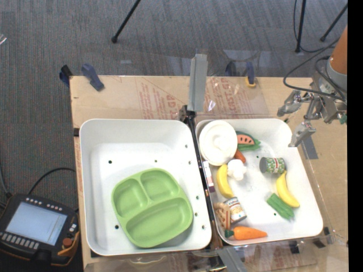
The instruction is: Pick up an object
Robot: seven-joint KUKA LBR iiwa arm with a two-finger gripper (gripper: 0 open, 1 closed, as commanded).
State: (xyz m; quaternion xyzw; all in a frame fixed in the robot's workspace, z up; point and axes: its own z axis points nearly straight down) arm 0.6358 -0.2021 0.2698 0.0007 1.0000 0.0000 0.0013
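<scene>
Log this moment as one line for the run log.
phase: pre-grasp | gripper: above right bin's far right rim, holding nothing | green divided plate: in left bin

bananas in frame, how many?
2, both in the right bin. One banana lies left of centre, below the white bowl. The other lies on the right, just below the can. None seem hidden.

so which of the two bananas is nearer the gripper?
The right banana, below the green can and nearer the gripper. The other banana lies by the white plate.
</scene>
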